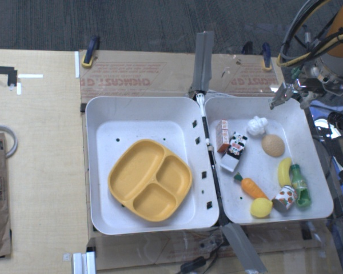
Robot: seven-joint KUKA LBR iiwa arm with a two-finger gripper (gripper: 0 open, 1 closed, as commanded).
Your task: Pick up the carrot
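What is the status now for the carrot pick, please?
Gripper above right bin's far rim, holding nothing. Carrot lies in right bin, untouched. Lemon touching its near end; milk carton close by.

We see the small orange carrot with a green top [252, 187] lying in the right shallow white bin [314, 147], just beside a round yellow lemon [261, 208] and near a yellow banana [284, 172]. The two-finger metal gripper [286, 94] hangs over the bin's far right corner, well apart. A yellow three-compartment plastic plate [150, 179] sits in the left white bin [97, 153].
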